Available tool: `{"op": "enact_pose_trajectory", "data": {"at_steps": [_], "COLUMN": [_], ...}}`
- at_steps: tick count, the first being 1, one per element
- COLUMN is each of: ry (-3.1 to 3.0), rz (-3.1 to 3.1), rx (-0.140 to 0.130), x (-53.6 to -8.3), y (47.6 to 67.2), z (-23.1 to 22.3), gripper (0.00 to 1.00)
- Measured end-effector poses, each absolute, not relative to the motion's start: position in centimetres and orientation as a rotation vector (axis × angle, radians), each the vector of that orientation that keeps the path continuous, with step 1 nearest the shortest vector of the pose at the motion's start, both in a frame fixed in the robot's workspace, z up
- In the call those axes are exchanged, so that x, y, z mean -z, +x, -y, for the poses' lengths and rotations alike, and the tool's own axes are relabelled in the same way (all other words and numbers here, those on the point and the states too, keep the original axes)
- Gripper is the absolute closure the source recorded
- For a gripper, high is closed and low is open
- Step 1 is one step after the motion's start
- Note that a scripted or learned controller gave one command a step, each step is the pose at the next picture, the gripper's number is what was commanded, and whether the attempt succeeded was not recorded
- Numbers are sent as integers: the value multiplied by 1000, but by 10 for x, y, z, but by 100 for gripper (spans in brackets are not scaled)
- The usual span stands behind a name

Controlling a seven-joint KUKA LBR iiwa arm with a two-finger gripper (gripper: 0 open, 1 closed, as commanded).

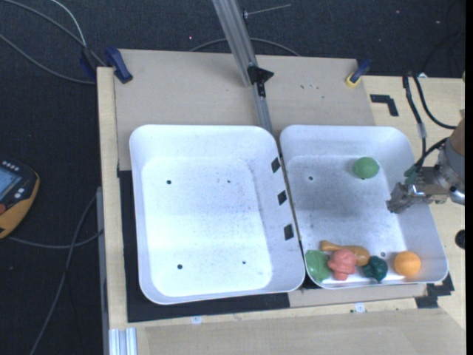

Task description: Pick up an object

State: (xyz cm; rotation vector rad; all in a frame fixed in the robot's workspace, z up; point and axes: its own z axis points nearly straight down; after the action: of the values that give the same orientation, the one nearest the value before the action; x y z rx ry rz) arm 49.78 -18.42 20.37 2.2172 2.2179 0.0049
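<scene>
The right bin (325, 220) holds a green ball (365, 168) near its back right. Along its front edge lie a light green piece (317, 263), a pink toy (342, 263) over a yellow-orange piece (358, 252), a dark green toy (375, 268) and an orange ball (407, 263). My gripper (403, 197) hangs over the bin's right rim, right of and below the green ball, above the orange ball. Nothing shows between its fingers.
The left bin (203, 213) sits beside the right one, joined by black clips (281, 197). A metal pole (235, 28) slants in from the back. Cables (417, 109) trail at the right, clamps stand at the board's back corners, and a handheld device (13, 191) lies at far left.
</scene>
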Motion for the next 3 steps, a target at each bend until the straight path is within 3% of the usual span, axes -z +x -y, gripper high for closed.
{"op": "enact_pose_trajectory", "data": {"at_steps": [1, 3], "ry": [2218, 2216], "rz": [-2220, -2228], "rx": [-3, -3], "x": [-238, -232], "y": [499, 524], "z": [184, 75], "gripper": [100, 100]}}
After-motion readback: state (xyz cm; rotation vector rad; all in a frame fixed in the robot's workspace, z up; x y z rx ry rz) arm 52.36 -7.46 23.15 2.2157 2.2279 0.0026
